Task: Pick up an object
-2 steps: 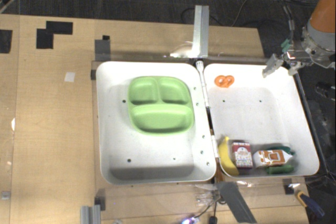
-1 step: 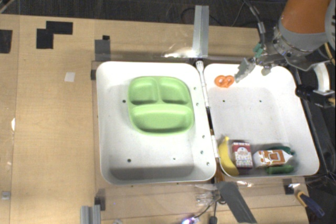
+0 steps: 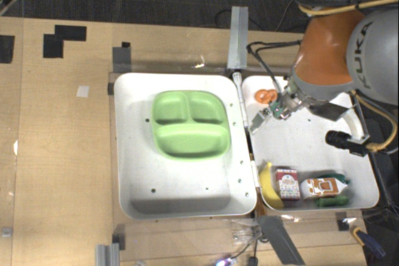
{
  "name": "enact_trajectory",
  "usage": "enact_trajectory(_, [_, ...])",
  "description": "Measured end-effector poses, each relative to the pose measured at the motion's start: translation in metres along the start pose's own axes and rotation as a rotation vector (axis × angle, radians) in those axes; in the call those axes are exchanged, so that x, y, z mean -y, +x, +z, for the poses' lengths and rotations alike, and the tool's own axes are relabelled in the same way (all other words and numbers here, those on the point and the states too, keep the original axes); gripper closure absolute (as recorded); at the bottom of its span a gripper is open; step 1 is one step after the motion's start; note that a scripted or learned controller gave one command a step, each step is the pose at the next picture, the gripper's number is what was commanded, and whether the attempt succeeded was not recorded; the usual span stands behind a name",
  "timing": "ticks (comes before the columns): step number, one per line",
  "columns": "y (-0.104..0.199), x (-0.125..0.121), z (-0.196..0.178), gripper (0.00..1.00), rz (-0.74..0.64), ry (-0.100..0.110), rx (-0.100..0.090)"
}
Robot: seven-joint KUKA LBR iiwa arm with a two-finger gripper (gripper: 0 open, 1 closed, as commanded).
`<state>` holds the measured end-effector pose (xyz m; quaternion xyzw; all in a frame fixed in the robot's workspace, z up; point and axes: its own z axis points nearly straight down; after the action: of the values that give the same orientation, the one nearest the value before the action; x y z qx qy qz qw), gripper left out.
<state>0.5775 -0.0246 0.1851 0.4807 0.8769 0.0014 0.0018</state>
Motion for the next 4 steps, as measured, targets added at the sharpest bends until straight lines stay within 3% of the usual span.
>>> enact_trajectory(1, [-0.076,0.033,0.091,0.0,-0.267,-0.001,0.002])
enact_trajectory(2, [-0.077,0.03,0.078,1.0,-0.266,-0.008,0.007])
enact_trajectory(3, [-0.078,0.027,0.028,1.0,-0.147,-0.002,0.003])
enact_trajectory(4, [-0.04,-0.009,-0.049,1.0,0.092,-0.001,0.001])
